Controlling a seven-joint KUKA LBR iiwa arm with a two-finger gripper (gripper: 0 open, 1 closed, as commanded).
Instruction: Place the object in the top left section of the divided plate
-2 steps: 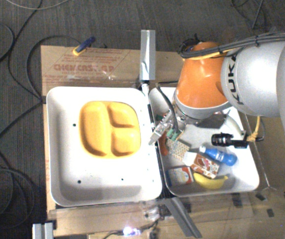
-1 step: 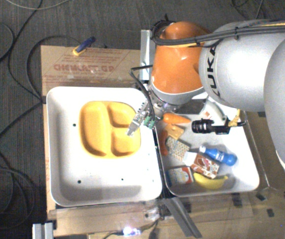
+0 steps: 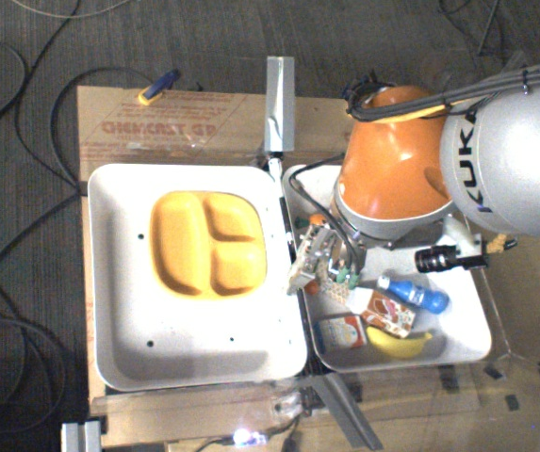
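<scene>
Metal-grey claw [image 3: 309, 260] hangs over right bin's [image 3: 482, 342] left edge; cannot tell its state. Just right, near side: blue bottle [image 3: 418, 295], red packet [image 3: 390, 313], banana [image 3: 400, 344], small carton [image 3: 342, 330]. Yellow divided plate [image 3: 209, 243] sits in left bin [image 3: 119, 347], sections bare.

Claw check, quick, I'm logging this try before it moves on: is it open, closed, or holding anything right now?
Claw: cannot be told from this view; it sits low over the left edge of the right bin, with nothing visibly held.
</scene>
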